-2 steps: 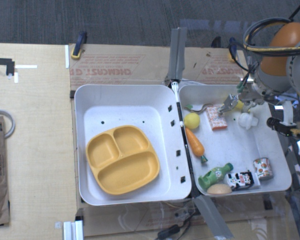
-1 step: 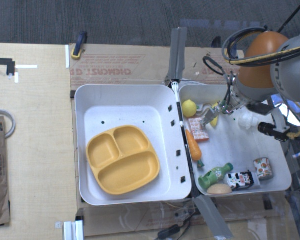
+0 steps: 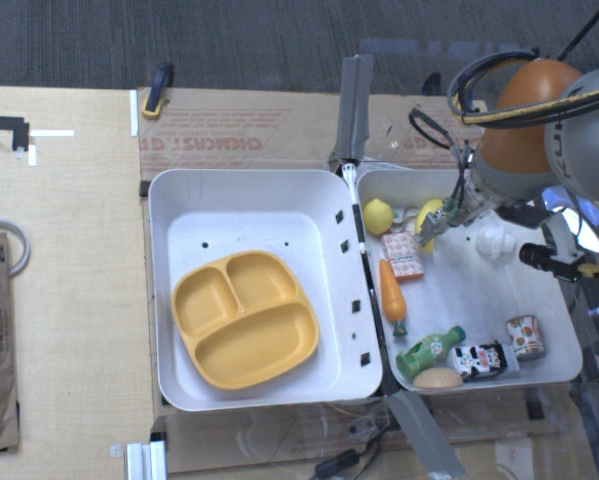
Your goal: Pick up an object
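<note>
Now the gripper [image 3: 441, 220] is low in the upper part of the right bin [image 3: 559, 366], touching a yellow object [image 3: 428, 211]; whether its jaws are apart or together I cannot tell. Beside it lies a lemon [image 3: 378, 215], lower a carrot [image 3: 393, 293]. A yellow divided plate [image 3: 244, 318] lies in the left bin [image 3: 169, 268].

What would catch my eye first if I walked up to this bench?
Probably the yellow divided plate, alone in the left bin. Next, the arm's big orange band at upper right, with its gripper down in the right bin near a lemon. That bin also holds a carrot and a green bottle.
</note>
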Available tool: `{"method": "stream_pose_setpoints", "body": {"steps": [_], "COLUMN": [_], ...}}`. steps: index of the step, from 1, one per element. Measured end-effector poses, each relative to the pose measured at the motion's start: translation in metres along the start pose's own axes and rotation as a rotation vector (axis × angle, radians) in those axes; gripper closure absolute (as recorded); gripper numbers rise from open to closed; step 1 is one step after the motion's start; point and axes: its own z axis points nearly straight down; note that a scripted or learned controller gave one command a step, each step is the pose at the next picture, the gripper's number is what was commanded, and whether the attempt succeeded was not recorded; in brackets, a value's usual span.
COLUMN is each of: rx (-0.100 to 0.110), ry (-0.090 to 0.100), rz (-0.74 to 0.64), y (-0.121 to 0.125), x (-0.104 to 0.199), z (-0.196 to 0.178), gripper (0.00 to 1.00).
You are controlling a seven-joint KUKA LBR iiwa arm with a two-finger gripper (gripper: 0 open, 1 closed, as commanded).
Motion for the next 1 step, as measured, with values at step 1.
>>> {"method": "stream_pose_setpoints", "body": {"steps": [1], "rx": [0.004], "ry": [-0.001], "rz": [0.264], "y": [0.0063], "x": [0.0681], "z": [-0.0858], "gripper": [1.0]}}
